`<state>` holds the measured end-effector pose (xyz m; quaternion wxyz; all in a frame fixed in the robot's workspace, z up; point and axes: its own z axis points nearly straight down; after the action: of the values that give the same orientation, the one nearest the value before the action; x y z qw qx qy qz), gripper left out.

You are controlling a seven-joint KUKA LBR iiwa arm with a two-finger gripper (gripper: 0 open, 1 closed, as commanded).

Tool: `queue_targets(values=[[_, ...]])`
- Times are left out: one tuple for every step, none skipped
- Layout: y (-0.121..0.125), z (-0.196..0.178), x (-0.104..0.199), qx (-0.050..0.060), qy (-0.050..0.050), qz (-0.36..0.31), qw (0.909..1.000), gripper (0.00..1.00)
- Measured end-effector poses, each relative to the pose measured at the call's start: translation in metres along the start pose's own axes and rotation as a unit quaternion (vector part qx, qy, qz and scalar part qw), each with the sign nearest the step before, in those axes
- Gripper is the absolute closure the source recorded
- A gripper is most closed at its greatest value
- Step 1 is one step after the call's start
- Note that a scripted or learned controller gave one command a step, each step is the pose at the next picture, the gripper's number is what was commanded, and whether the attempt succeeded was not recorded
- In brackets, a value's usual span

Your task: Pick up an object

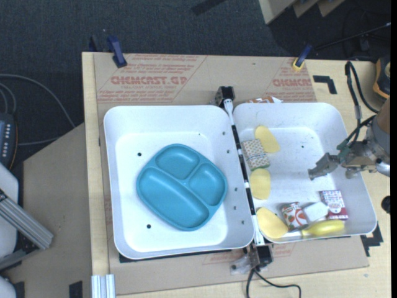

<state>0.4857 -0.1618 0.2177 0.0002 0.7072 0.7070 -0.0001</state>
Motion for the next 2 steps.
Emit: queue_targets(values=[[-0.007,0.049,0.046,0.001,0.001,0.0,1.0,0.0],[-0.008,0.126,0.054,0.002,0.001,0.0,1.0,0.0]])
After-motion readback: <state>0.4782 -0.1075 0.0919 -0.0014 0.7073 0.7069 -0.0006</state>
